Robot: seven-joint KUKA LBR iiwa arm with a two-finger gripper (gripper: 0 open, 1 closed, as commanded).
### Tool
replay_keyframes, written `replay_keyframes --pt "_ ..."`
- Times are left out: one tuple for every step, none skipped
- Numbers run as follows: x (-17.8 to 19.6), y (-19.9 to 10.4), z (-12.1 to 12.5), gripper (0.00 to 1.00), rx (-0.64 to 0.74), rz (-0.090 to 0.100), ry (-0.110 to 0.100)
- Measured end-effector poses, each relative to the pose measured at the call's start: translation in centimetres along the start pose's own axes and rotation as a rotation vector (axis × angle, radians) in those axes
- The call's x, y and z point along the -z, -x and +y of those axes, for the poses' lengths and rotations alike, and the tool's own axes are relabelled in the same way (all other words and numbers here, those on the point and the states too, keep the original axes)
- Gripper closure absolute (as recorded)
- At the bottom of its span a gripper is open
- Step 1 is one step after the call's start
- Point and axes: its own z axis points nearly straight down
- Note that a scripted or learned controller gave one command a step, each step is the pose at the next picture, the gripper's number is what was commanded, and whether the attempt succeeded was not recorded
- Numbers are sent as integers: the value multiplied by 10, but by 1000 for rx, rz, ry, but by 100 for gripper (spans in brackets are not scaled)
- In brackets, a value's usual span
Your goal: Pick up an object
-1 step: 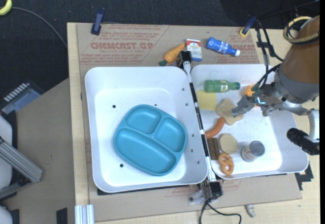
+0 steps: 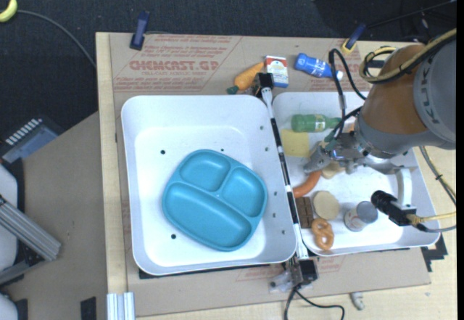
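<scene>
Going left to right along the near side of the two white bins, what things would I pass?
Blue divided plate → brown bar → tan round piece → grey round piece.

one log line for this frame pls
pincer low in right white bin | grasp: unclear | left white bin: blue divided plastic tray
</scene>
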Motion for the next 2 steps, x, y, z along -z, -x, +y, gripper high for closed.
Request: replay_keyframes --pt "-27 2 10 0 0 -1 3" --pt "-16 4 12 100 -1 -6 11"
